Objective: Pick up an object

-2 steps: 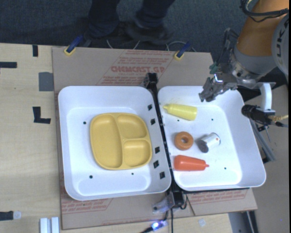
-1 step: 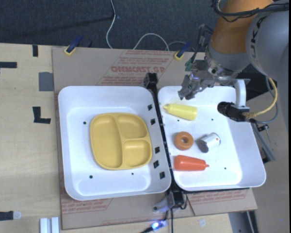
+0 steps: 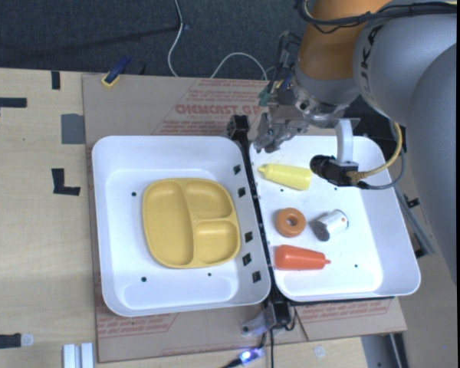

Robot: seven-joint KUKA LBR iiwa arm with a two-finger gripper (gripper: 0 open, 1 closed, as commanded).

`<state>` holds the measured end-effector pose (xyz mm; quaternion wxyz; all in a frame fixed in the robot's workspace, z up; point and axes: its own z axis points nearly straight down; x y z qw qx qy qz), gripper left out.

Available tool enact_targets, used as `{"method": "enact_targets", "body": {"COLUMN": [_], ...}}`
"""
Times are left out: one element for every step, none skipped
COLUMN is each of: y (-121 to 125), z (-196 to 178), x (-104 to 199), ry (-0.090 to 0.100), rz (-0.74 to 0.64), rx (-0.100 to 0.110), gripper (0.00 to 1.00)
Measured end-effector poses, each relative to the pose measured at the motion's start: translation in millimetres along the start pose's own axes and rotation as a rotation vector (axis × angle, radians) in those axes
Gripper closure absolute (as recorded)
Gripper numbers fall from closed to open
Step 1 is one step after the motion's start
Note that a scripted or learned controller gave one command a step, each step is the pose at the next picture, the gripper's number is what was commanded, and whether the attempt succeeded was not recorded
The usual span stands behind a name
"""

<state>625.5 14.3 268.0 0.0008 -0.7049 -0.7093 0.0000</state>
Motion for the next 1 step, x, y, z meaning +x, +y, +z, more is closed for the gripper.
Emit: {"method": "enact_targets", "body": {"y": [3.3], "z": [9.3], "x": [44.3], "ry": [-0.001], "rz": [0.001], "rx": [0.001], "gripper": [1.0]}}
